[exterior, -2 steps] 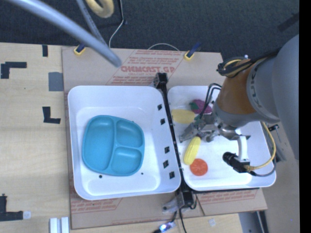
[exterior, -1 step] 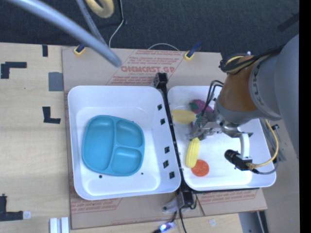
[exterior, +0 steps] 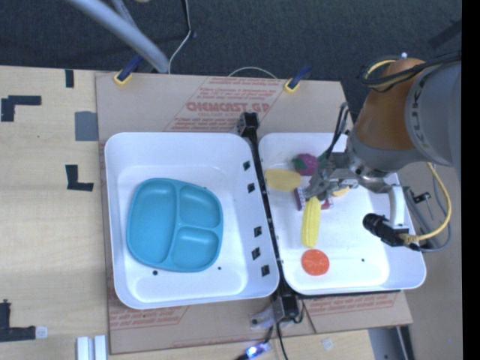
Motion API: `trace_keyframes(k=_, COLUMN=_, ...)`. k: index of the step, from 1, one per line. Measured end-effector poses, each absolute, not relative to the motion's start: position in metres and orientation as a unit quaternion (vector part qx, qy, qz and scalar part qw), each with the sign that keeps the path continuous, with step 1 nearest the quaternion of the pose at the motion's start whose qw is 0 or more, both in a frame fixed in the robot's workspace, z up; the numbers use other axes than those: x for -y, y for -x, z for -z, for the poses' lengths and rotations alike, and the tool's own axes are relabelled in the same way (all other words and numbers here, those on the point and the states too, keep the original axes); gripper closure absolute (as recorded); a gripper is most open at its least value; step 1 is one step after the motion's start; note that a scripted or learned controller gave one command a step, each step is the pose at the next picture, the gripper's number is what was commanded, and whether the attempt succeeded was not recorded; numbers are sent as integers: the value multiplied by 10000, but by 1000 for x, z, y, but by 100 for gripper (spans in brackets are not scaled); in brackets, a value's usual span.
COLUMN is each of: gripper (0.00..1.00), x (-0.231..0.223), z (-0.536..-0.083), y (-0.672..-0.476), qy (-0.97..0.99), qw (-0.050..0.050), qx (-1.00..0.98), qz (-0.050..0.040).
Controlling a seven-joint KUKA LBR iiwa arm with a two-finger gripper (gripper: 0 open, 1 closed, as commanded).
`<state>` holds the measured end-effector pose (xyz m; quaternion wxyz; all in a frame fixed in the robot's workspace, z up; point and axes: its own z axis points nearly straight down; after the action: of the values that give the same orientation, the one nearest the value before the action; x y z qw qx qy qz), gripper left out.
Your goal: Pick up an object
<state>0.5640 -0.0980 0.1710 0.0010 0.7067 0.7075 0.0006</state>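
The right bin [exterior: 375, 276] holds several toy foods. A yellow corn cob [exterior: 310, 223] lies upright in the middle, with an orange-red round fruit [exterior: 315, 262] just below it. A yellow lemon-like piece [exterior: 283, 178] sits near the bin's left wall, and a purple and green item [exterior: 305, 162] lies beside it. My gripper [exterior: 322, 187] hangs low over the top end of the corn cob, next to a small purple piece [exterior: 300, 198]. The gripper body hides what lies directly beneath it.
The left bin [exterior: 135, 145] holds a blue divided plate [exterior: 175, 224]. A black divider with clips [exterior: 259, 201] runs between the bins. The arm's grey and orange wrist [exterior: 390, 118] looms over the right bin's upper right, with a black cable fitting [exterior: 382, 229] at its side.
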Motion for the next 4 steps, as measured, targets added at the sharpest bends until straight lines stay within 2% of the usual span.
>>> trace_keyframes(k=2, gripper=100, x=105, z=-280, y=-563, qy=-7065, qw=16, qx=-7077, qz=-9)
trace_keyframes(k=3, gripper=100, x=58, z=-274, y=-541, qy=-7061, qw=-7, qx=-7081, qz=7)
trace_keyframes(k=4, gripper=100, x=15, z=-254, y=-529, qy=-7057, qw=-12, qx=-7085, qz=11)
